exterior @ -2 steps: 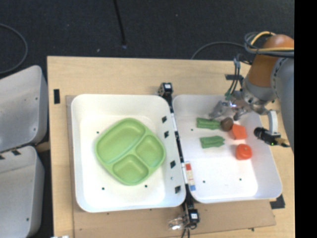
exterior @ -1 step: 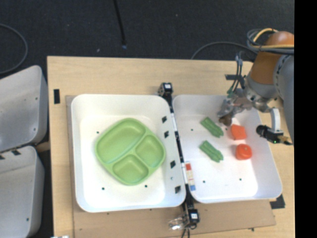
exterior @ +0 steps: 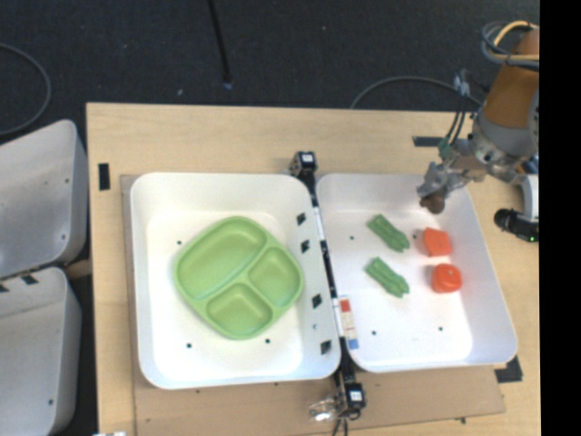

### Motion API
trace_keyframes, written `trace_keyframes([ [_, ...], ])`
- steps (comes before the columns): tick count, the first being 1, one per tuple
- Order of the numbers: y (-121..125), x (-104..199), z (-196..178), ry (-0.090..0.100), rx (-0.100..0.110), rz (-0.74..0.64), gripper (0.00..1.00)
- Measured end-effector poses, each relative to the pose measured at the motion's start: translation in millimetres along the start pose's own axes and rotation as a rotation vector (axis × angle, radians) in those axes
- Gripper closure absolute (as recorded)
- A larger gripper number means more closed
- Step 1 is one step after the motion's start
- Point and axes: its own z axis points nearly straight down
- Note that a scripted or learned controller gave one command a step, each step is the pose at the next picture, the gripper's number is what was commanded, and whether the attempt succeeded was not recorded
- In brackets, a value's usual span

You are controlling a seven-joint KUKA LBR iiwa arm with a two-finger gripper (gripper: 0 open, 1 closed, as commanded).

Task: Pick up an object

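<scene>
**Tool hovering at the right bin's upper corner**

The arm point(exterior: 508, 107) is reaching in from the upper right of the frame, and its tool point(exterior: 434, 196) is hanging over the upper right part of the right bin point(exterior: 408, 343); whether it is open or closed cannot be told. Nothing is showing in its grip. Below it, two green pieces point(exterior: 388, 232) point(exterior: 388, 277) are lying mid-bin, with two orange pieces point(exterior: 438, 242) point(exterior: 446, 278) just right of them. A green divided plate point(exterior: 238, 276) is sitting in the left bin point(exterior: 154, 352) on the desk point(exterior: 182, 134).

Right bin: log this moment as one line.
gripper over right bin far edge | holding nothing | two green, two orange pieces in bin
</scene>
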Motion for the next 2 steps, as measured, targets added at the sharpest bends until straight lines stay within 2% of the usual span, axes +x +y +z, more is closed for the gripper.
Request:
trace_keyframes([
  [2, 13, -1, -114, 0.000, -0.001, -0.008, 1.00],
])
